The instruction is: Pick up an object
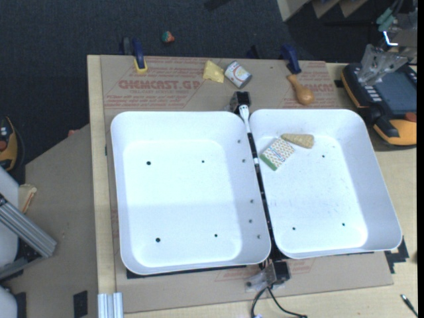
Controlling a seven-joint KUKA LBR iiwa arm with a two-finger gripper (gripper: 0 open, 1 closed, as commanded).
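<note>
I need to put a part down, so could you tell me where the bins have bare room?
The left bin is bare throughout. The right bin is bare below and right of the card and wedge, which crowd its upper-left corner.

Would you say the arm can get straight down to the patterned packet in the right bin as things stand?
Probably yes. The patterned packet lies flat and uncovered in the right bin; only the tan wedge sits close beside it, and the bin's inner wall is near.
</note>
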